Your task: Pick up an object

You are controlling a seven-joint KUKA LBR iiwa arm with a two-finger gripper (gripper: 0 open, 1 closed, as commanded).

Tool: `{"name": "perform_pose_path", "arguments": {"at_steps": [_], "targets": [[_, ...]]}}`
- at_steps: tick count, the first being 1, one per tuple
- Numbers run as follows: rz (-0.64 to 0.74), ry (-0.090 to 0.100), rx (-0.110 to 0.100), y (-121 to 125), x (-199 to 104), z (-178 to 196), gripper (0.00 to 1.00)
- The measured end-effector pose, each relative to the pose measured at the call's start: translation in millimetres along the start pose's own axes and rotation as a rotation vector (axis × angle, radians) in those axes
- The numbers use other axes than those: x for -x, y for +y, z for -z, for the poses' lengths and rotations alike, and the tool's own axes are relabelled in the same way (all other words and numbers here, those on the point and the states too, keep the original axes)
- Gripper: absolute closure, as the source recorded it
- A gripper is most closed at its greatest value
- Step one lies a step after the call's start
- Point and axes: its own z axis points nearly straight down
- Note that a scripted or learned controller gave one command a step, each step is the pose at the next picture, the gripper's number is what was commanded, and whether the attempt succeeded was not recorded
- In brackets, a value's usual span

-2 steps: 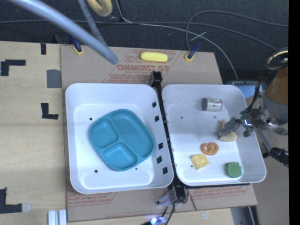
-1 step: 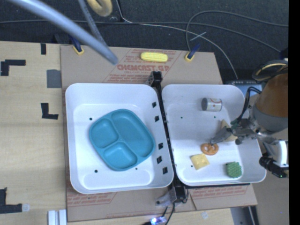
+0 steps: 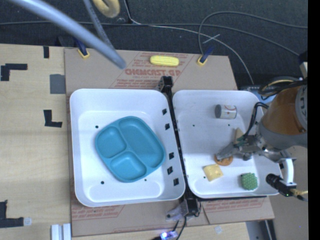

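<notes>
The right bin (image 3: 200, 101) holds several small objects. An orange round piece (image 3: 224, 160) lies near its middle, with a pale yellow chunk (image 3: 213, 172) just below it. A green textured lump (image 3: 248, 181) sits at the front right, and a small grey and white cylinder (image 3: 226, 111) lies at the back. My gripper (image 3: 228, 152) reaches in from the right and hovers directly at the upper edge of the orange piece, partly covering it. I cannot make out whether it touches the piece.
The left bin (image 3: 80, 109) carries a blue divided plate (image 3: 129, 148). A yellow object (image 3: 164, 60) lies on the cardboard behind the bins. A grey pole (image 3: 65, 21) crosses the top left. Black clips mark the divider (image 3: 172, 134) between the bins.
</notes>
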Motion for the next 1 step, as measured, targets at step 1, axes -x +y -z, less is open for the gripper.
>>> {"name": "perform_pose_path", "arguments": {"at_steps": [1], "targets": [[0.002, 0.003, 0.001, 1.1, -1.0, 13.2, 1.00]]}}
